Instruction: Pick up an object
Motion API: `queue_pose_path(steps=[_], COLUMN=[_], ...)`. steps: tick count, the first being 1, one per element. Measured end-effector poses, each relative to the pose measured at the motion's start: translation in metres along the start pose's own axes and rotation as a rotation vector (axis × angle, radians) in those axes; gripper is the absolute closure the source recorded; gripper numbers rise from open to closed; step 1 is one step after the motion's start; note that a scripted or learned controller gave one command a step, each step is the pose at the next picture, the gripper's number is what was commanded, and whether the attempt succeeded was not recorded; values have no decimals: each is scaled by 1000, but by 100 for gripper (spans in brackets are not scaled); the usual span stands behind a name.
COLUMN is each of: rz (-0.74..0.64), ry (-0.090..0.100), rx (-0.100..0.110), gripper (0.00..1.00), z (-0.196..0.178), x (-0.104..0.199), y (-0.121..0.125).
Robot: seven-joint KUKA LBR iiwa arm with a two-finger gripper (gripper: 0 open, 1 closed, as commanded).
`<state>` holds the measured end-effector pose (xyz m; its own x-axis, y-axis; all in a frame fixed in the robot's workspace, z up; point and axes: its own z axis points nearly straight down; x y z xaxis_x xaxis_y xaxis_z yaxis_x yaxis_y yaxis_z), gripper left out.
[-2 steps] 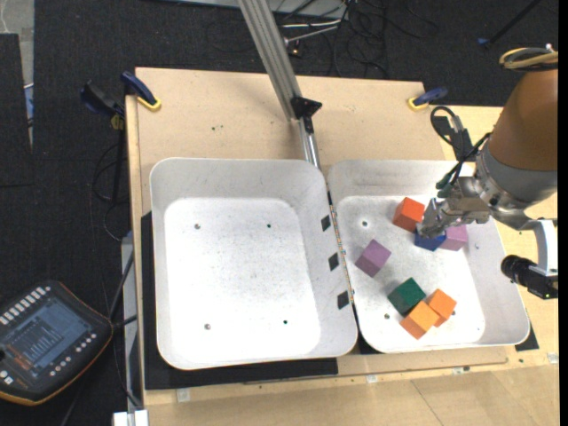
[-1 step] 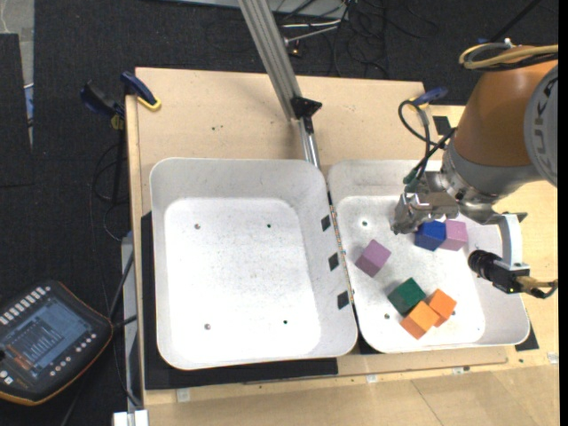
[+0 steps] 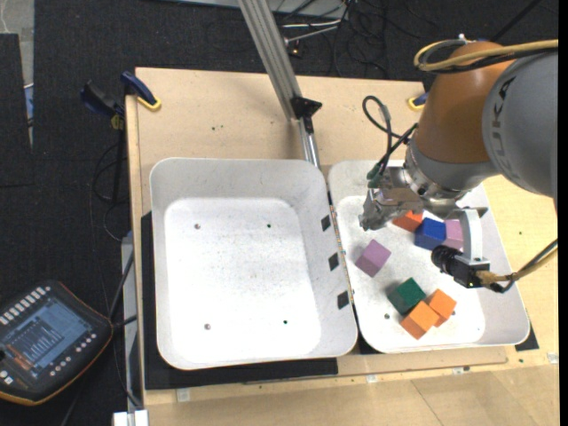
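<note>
Part of the maker's name, "KUKA", reads on the grey arm (image 3: 531, 122); nothing else is legible.

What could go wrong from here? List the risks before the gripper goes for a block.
1. The gripper hangs beside the purple block, not over it, so a straight descent would likely close on nothing.
2. The green block and orange blocks sit touching; a grasp there may nudge or catch two.
3. The blue block lies tight under the wrist among neighbours, leaving little finger room.
</note>
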<state>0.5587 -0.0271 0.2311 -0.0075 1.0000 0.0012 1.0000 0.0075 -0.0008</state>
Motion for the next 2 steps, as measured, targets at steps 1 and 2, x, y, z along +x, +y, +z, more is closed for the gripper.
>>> queue_pose_path(steps=[1,2], rz=[-1,2], ry=[0,0], rx=[-1,-4], gripper=[100,100], z=[5,8], x=[50,92], y=[9,35])
